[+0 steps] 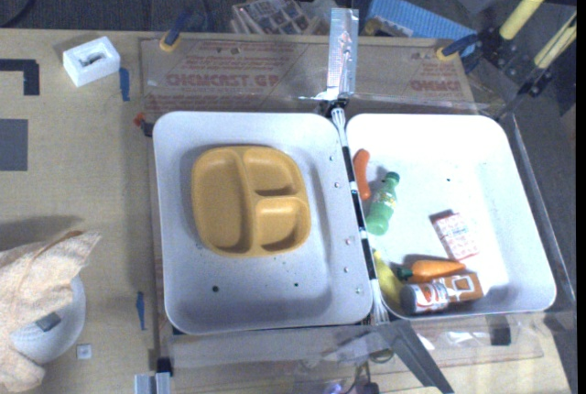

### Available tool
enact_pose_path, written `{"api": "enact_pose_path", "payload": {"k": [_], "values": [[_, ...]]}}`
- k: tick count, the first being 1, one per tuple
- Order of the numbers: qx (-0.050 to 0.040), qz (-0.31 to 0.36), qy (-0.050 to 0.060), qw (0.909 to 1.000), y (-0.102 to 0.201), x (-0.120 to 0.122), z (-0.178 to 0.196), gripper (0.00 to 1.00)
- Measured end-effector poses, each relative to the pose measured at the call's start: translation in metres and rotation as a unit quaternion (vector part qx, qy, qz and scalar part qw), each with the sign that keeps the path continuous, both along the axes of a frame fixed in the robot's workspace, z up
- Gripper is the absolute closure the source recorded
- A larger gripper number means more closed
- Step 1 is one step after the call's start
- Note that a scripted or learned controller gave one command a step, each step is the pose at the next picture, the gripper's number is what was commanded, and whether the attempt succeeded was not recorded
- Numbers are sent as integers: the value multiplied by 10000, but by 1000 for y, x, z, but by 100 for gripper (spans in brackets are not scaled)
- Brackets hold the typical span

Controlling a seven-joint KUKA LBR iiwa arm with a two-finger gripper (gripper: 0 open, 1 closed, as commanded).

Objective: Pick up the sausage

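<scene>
Looking down at a slant on two shallow white bins set side by side on a bench. Lying in the right bin (513, 200), hard against its left wall and towards the far side: the sausage (362, 174), orange-red, pointing far to near. Just to its right, touching or nearly so, a green bottle (381, 204) on its side. Further right, apart from both, a small red-and-white packet (456, 235) lying flat. At the near edge of the same bin, an orange carrot-like piece (438, 270) resting just beyond a brown bottle (444, 292) with a white label, and left of these a yellow object (385, 280) tucked into the near left corner. Sitting in the left bin (174, 227), a yellow divided plate (249, 200), upright, with three compartments. Out on the bench, far left, a small white box (92, 60); near left, crumpled beige material (41, 291). Cannot tell how the gripper stands, wide or narrow
</scene>
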State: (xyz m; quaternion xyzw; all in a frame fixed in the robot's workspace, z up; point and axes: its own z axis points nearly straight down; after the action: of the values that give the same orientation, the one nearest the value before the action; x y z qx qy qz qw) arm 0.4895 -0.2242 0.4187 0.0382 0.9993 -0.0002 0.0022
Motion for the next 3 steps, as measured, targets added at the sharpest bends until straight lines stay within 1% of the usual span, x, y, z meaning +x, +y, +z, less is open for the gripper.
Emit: {"api": "enact_pose_path", "payload": {"k": [1,2,3], "values": [[-23,1114,-31,9938,1,-8,13,100],[-16,386,-31,9993,0,17,3,100],[-27,1730,-30,9849,1,-3,19,100]]}}
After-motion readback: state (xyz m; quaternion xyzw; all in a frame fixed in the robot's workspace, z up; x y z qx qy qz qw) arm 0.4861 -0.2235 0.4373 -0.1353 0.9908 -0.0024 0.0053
